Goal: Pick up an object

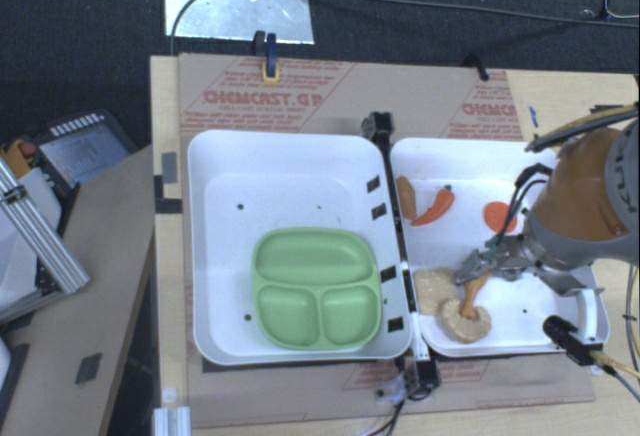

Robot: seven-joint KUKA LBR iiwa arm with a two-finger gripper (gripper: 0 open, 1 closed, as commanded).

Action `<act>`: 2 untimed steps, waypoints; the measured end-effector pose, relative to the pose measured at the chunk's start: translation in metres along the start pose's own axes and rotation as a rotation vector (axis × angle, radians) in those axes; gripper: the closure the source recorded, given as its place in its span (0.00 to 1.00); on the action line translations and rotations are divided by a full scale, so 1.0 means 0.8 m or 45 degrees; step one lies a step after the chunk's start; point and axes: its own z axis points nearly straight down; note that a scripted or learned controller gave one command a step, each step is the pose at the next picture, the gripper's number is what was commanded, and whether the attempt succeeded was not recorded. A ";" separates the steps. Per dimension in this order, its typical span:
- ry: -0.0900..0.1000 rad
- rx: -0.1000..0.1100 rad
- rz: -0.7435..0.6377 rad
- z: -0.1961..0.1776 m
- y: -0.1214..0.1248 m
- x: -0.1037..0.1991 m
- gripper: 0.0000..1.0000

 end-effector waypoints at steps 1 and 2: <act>-0.003 -0.007 0.000 -0.017 0.002 -0.001 1.00; -0.004 -0.012 -0.004 -0.076 0.014 -0.004 1.00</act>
